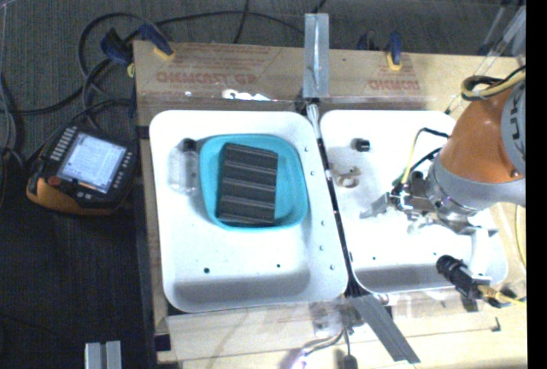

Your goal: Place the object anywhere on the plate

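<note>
Resting on the blue plate (292, 188): a dark ribbed block (248, 183).
Its long axis runs near-to-far; claw (402, 203) state cannot be told.

plate (291, 188) in left bin (171, 213), gripper (389, 203) over right bin (376, 265)

Blue plate (293, 179) w/ dark (ridged) block (248, 183).

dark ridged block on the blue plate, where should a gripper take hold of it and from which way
Grip the block across its two long sides, near the middle, coming straight down from above. It lies flat on the blue plate, long axis running up-down in the view with a slight tilt, so the narrow width is likely the easier span. The ridges cross that width. The clear bottle beside the plate's left rim leaves little room there.
</note>
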